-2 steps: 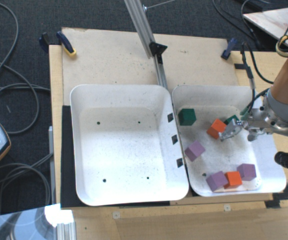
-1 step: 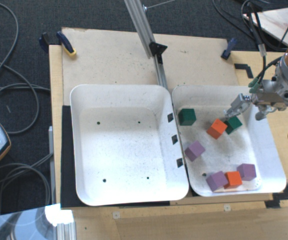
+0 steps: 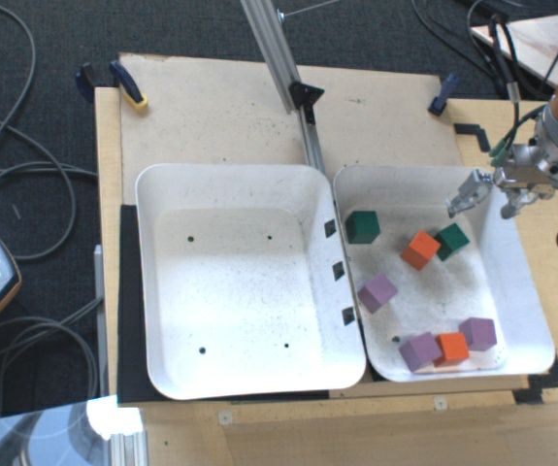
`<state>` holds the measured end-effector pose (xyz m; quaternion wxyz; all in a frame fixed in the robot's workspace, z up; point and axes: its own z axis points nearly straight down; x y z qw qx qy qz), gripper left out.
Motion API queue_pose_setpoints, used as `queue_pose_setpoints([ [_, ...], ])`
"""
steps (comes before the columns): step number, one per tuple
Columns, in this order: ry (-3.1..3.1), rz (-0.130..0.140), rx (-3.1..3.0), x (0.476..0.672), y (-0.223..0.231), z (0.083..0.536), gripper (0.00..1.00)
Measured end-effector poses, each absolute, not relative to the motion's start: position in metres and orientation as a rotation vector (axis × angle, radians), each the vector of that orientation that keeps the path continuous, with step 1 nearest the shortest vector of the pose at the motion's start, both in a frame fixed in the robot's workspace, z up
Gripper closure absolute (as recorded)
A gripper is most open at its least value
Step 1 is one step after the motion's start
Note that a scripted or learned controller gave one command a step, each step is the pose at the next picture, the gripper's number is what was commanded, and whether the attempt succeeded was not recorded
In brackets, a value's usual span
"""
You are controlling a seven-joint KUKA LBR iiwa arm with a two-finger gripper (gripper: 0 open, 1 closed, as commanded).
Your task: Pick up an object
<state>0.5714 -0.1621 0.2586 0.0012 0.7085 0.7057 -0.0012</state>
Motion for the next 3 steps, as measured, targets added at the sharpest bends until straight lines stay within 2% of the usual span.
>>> queue_pose_setpoints([
  [1,2.230,-0.004,2.223,0.603,-0.133,0.165,0.00],
  [2,2.219,-0.008,2.234,0.533,-0.173,0.140,0.00],
  [3,2.221,0.001,2.223,0.537,-0.170,0.142,0.00],
])
